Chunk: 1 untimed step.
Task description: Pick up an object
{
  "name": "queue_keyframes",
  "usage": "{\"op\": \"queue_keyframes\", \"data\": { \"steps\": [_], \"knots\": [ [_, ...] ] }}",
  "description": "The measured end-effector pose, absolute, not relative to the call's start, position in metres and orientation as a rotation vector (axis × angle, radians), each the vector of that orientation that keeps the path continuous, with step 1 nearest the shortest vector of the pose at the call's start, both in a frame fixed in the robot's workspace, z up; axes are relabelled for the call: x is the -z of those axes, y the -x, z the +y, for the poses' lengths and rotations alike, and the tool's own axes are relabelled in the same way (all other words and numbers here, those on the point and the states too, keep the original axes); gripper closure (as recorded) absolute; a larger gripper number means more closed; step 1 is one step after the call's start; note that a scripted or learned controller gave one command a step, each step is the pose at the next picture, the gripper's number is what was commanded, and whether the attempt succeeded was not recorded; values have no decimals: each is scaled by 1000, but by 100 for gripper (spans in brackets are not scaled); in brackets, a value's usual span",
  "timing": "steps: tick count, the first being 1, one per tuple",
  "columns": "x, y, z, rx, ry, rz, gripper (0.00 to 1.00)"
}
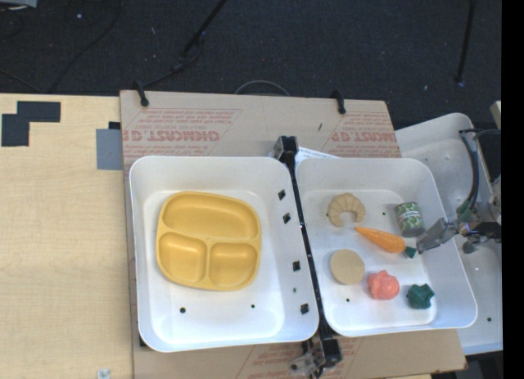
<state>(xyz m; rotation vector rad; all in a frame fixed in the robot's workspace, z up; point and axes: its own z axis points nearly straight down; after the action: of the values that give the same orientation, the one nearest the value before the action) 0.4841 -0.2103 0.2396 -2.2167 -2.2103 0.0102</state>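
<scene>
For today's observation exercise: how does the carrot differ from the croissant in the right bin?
The carrot is bright orange, while the croissant is pale tan. The carrot is a straight taper lying aslant, while the croissant curves into a crescent. The carrot lies nearer the gripper, while the croissant sits farther left. Both rest in the right bin.

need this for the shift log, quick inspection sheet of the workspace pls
surface: two white bins, left bin and right bin, on cardboard over a pale bench.
job's things: in the right bin, croissant, green can, carrot, tan disc, pink piece, dark green piece.
clutter: yellow divided tray in the left bin.
grippers: gripper at the right bin's right side, beside the carrot's tip.
cables: black cables on the dark floor.
surroundings: dark carpet behind the bench.
</scene>
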Motion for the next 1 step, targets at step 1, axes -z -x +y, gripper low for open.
{"op": "queue_keyframes", "data": {
  "steps": [1],
  "knots": [
    [-244, -486, -210, -3, 2219, -2220, 0]
  ]
}}
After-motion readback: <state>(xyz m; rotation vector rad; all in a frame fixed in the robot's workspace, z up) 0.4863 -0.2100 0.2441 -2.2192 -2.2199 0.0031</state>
